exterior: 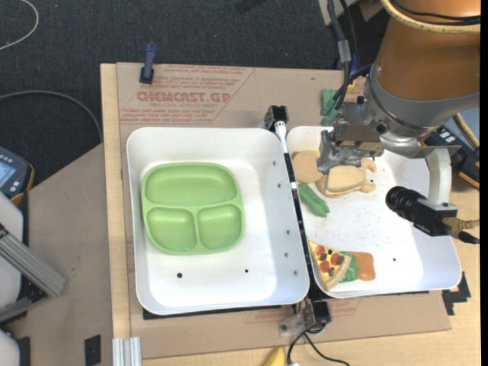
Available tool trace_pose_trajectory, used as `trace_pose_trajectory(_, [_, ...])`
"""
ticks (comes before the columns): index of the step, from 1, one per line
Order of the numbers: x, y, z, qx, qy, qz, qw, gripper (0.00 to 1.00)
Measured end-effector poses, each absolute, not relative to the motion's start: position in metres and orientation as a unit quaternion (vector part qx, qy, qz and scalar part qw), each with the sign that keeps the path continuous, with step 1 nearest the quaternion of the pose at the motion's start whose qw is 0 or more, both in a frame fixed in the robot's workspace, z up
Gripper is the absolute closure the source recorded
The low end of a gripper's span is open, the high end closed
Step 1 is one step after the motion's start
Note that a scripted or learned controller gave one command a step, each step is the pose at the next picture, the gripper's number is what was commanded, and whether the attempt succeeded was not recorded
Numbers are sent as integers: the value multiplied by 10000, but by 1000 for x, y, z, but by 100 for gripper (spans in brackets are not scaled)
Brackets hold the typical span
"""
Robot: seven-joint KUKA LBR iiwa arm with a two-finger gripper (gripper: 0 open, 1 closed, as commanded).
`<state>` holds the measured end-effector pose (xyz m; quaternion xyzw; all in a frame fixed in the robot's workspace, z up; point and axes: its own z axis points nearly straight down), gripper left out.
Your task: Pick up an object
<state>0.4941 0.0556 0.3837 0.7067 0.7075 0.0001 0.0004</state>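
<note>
Here, your left white bin (152,280) holds a green divided plastic tray (192,207). In the right white bin (442,277), a tan bread-shaped toy (345,179) lies near the back-left corner, directly under the gripper (341,157); you cannot tell its grip. A pizza slice toy (335,264) lies nearer front.

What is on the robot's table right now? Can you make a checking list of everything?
Surface: brown board bearing two white bins, left bin and right bin.
Job's things: tan toy pieces under the gripper, green pod, pizza slice, all in the right bin.
Clutter: green divided plate in the left bin.
Gripper: gripper low over the tan pieces; grasp unclear.
Cables: white loop on the floor, black wires by the arm.
Surroundings: dark carpet, blue clamp.
</note>
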Motion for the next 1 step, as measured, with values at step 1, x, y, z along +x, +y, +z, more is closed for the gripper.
trace_pose_trajectory(1, [479,29,408,7081,7061,19,21,100])
